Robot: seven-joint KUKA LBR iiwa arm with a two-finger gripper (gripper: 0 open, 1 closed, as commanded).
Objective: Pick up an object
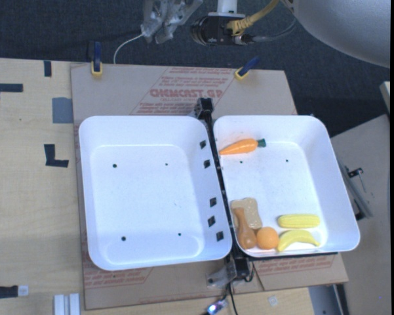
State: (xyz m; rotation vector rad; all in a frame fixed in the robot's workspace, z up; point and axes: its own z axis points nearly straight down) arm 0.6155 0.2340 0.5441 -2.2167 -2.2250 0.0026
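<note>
A: Where's the gripper (162, 20)?
B: Top of frame, past the bins' far edge, above the left bin (144, 195). Whether it's spread or pressed together, can't tell — too blurry. Nothing visibly held.
A: Targets?
B: All in the right bin (295, 176). Carrot (238, 147) is nearest, at the far-left corner, long axis roughly across the bin. Corn (297, 221), banana (298, 240), orange (267, 239) sit at the near edge.

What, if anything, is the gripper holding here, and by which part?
Nothing is held. The gripper hangs above the bench's far edge with nothing between its fingers. The carrot, corn and banana lie in the right bin.
</note>
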